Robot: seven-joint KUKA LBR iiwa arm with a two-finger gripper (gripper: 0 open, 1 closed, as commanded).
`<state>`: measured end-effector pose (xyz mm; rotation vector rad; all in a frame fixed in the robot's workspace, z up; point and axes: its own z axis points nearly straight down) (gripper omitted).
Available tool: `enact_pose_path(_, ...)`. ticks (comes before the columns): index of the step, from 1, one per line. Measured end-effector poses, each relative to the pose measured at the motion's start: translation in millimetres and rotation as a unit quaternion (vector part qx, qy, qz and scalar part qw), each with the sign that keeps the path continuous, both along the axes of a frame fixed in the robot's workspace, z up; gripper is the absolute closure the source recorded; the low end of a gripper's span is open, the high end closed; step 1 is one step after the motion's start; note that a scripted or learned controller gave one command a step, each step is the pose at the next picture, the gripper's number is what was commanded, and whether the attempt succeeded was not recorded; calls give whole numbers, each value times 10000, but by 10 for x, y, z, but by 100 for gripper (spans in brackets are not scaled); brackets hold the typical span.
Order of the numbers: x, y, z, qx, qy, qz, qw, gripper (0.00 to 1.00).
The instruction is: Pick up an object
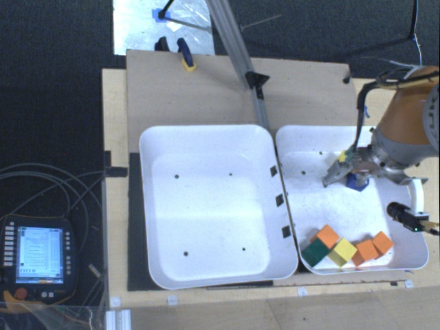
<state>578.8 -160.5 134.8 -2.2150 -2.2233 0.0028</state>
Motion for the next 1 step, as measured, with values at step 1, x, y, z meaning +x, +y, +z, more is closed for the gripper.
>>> enact_pose_path(1,21,-12,147,-11,-44,4,10000,100)
